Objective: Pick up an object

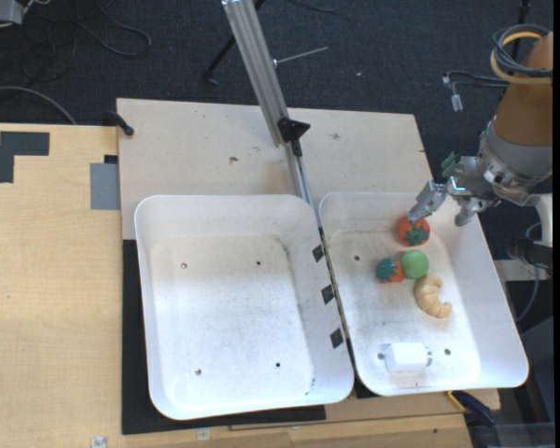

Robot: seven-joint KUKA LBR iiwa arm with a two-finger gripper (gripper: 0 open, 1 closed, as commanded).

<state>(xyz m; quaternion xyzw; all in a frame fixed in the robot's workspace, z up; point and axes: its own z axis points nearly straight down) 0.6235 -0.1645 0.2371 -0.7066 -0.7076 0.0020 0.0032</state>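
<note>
My gripper hangs over the far right part of the right bin, fingers spread apart and nothing between them. One finger sits just above a red and green toy tomato; the other finger is off to its right. Nearer the middle of that bin lie a small red and teal strawberry, a green ball touching it, and a tan croissant. A white block rests near the bin's front.
The left bin stands beside the right one, with a divider carrying black clips between them. A slanted aluminium post rises behind the bins. The arm's orange band is at the right.
</note>
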